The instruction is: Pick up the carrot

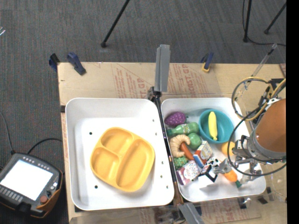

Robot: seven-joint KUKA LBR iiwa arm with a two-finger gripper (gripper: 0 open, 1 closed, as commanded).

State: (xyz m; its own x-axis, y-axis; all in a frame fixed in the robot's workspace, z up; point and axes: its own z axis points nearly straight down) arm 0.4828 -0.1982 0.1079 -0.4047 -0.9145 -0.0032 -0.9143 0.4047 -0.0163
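Crowded right bin: carrot beside toy cow.

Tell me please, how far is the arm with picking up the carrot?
Done: the arm has reached into the right bin, and its gripper is down at the carrot, near the bin's front right corner. In hand: the approach or grasp. I cannot tell if the fingers are closed on the carrot, which seems to lie on the bin floor. Left: a secure grip and the lift. The yellow tray in the left bin plays no part.

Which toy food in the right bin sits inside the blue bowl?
The yellow banana, lying in the blue bowl; the purple grapes and carrot lie on the bin floor.
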